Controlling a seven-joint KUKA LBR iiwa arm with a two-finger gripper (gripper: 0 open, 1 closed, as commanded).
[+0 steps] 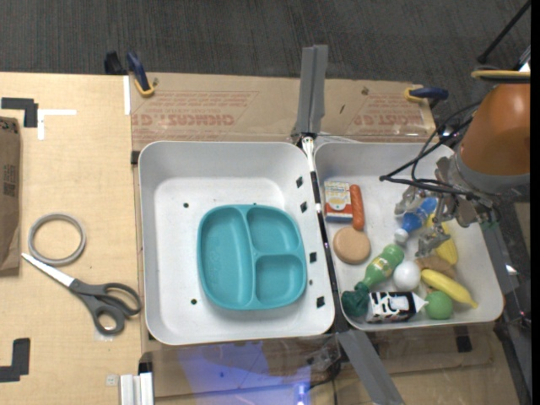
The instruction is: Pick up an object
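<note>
Seen from above at a slant: two white bins side by side, the left bin (160, 251) bearing a teal divided plate (251, 256). In the right bin (380, 163), a jumble of toys: carrot (358, 207) beside a small carton (337, 201), round bun (351, 245), green bottle (383, 264), white ball (406, 276), banana (447, 286). Gripper (426, 222) low over the bin's right part, among blue and yellow bits; whether apart, together or clamped, cannot tell. Left on the bench, scissors (89, 294) and a tape roll (56, 238).
</note>
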